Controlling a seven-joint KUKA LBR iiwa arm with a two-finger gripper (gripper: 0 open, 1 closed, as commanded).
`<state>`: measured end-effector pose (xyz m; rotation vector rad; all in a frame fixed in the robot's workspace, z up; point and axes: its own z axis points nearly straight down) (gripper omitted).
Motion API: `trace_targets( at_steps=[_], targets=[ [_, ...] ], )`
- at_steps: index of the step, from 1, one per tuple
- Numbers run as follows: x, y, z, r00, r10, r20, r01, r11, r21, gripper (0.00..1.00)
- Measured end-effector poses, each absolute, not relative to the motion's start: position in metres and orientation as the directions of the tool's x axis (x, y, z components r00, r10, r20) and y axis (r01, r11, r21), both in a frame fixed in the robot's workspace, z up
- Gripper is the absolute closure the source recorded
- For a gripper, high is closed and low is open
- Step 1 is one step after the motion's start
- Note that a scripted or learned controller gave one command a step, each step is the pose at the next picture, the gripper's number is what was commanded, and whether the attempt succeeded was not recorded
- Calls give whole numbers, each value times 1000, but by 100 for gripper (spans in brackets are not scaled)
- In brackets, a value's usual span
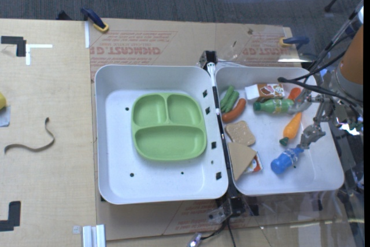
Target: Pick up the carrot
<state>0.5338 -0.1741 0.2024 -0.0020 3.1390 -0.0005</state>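
Note:
The carrot is orange with a green stub at its lower end. It lies slanted in the right part of the right bin. My gripper hangs just to the right of the carrot and slightly below it, close beside it and above the bin floor. Nothing shows as held in it. The arm's orange band sits at the view's right edge.
A blue bottle lies just below the carrot and a green bottle just above it. Further left are a red sausage, a green vegetable, a bread slice and a sandwich wedge. The left bin holds a green divided plate.

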Motion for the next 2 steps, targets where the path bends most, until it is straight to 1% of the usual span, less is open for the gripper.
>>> trace_targets(
  at_steps=[1,2],
  targets=[
    [554,-214,93,-995,103,-5,103,995,-1,0],
    [557,-211,103,-995,96,-10,96,995,-1,100]
  ],
)
